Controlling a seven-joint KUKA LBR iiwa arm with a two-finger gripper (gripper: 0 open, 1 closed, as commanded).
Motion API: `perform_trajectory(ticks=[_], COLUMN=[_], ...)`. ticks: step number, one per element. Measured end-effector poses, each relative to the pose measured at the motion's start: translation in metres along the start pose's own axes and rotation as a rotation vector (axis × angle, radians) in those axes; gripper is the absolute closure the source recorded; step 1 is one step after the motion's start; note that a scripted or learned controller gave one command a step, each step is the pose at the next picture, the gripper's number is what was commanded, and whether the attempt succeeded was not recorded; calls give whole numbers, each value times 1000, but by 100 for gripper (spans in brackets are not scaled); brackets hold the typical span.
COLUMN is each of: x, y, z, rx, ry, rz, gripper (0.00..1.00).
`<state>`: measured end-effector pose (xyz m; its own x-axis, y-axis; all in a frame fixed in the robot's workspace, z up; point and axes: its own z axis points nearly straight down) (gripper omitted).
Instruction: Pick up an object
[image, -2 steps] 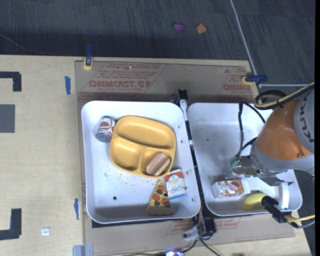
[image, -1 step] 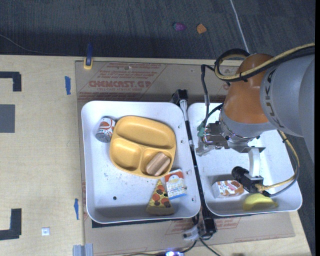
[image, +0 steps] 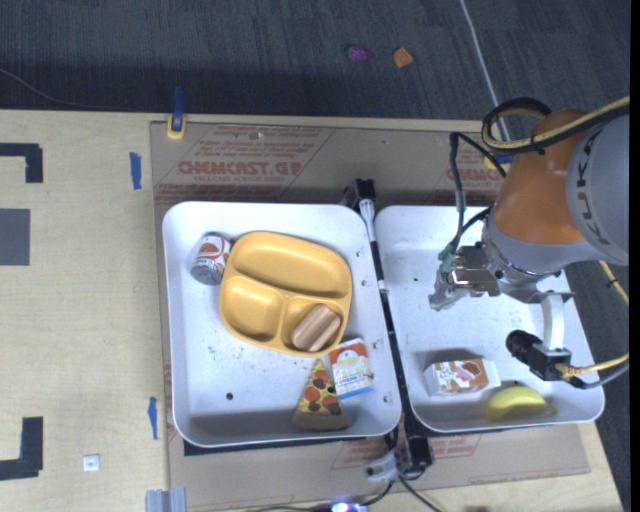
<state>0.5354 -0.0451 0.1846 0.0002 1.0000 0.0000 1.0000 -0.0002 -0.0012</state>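
Nearest, in the right bin (image: 590, 405), a yellow banana (image: 519, 402) lies by the front wall with a small snack packet (image: 460, 376) just beside it. The left bin (image: 180, 400) holds a pizza slice toy (image: 320, 395), a small carton (image: 351, 368), a yellow divided plate (image: 280, 285) and a can (image: 210, 258). Farther back, the claw (image: 452, 285) hovers over the right bin; whether it is apart or together I cannot tell, it looks blurred

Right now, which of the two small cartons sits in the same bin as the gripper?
The flat carton beside the banana, in the right bin. The other carton leans against the pizza slice in the left bin.
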Motion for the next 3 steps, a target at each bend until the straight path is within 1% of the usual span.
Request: perform_trajectory(ticks=[1, 2, 3], x=[0, -42, -42], y=[0, -48, -47], z=[0, 91, 81], rx=[0, -3, -6], ry=[0, 0, -1], rz=[0, -1, 0], gripper=[0, 0, 100])
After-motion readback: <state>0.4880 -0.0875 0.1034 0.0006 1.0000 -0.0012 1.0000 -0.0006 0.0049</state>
